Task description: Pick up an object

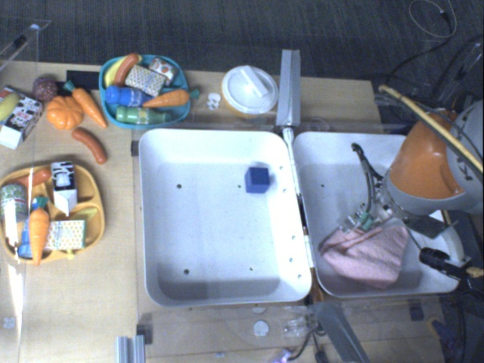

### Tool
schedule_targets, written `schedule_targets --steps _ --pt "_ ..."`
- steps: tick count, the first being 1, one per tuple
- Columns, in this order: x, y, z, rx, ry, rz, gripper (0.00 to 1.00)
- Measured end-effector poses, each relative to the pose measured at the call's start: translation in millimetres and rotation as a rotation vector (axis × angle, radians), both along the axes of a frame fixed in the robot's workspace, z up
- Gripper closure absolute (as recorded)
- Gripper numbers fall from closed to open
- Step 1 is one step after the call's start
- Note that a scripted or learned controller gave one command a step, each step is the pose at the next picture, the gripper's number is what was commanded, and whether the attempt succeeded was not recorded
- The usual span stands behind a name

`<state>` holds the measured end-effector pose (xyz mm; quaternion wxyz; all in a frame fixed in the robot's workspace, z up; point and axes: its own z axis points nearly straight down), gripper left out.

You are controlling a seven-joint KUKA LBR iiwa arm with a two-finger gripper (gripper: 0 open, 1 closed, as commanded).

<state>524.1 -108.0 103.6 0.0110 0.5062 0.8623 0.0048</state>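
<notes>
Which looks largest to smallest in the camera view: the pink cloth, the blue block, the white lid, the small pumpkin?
1. pink cloth
2. white lid
3. small pumpkin
4. blue block

The pumpkin and block are close in apparent size, so their order is less certain.

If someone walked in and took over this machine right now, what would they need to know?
Gripper: low in the right bin, at the upper left edge of the pink cloth. Whether its fingers are open or shut cannot be told from above.
Things: the pink cloth lies crumpled at the near side of the right bin. A small blue cube sits alone in the left bin, upper right part.
Done: nothing is seen lifted; the cloth rests on the bin floor.
Left: close on an object, probably the cloth since the gripper is at it, and raise it clear.
</notes>
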Motion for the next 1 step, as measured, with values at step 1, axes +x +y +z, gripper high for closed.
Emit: schedule_targets --steps 1 --pt "-0.1 -0.1 0.0 0.000 0.000 -0.001 0.00"
